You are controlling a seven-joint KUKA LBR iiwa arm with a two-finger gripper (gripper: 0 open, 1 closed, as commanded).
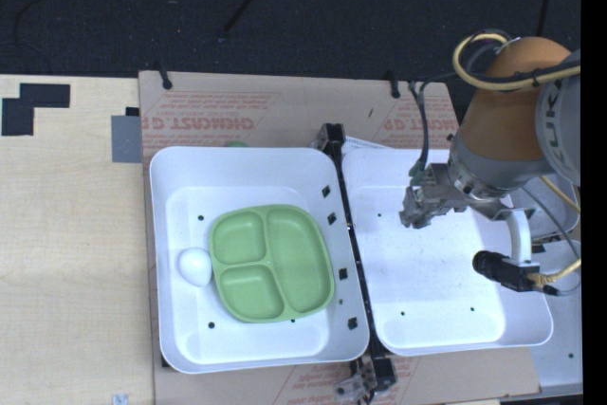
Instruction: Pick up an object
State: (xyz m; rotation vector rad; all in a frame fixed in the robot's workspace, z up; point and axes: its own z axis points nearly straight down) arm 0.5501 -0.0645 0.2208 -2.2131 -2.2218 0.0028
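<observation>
Two white bins, green divided plate (271, 262) touching white egg (195, 266) in left, end effector (417, 213) over right, grip unclear

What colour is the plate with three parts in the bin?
The plate is light green, seen best in the camera view.

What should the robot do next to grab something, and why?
Probably swing the tool left, across the black divider, toward the left bin. The tool hangs over the right bin, while the things to pick, a green divided plate and a small white ball touching its left edge, both lie in the left bin. The ball looks like the easier grab.
</observation>
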